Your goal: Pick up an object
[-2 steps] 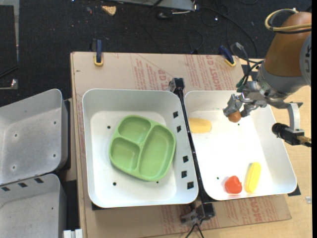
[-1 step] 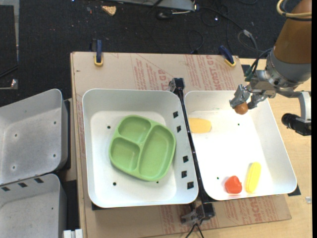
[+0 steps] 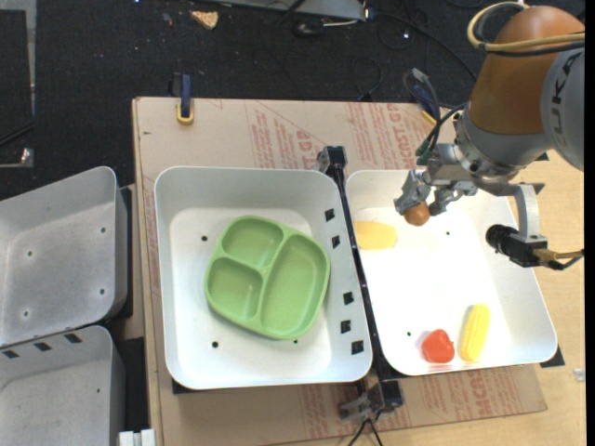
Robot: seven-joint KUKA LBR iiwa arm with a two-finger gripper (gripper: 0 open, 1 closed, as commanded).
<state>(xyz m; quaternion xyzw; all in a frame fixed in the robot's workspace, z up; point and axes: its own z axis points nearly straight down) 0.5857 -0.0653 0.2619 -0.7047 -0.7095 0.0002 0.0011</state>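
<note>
arm: grey with an orange band, entering from the upper right of the frame.
gripper (image 3: 417, 206): above the upper left part of the right bin (image 3: 502, 277), fingers clamped on a small brown-orange object (image 3: 417, 215).
pale yellow object (image 3: 376, 236): on the right bin's floor, just below and left of the gripper.
corn cob (image 3: 474, 332): lower right of the right bin, beside a red-orange object (image 3: 438, 346).
left bin (image 3: 186, 249): centre of the frame, holding a green divided plate (image 3: 268, 275).
</note>
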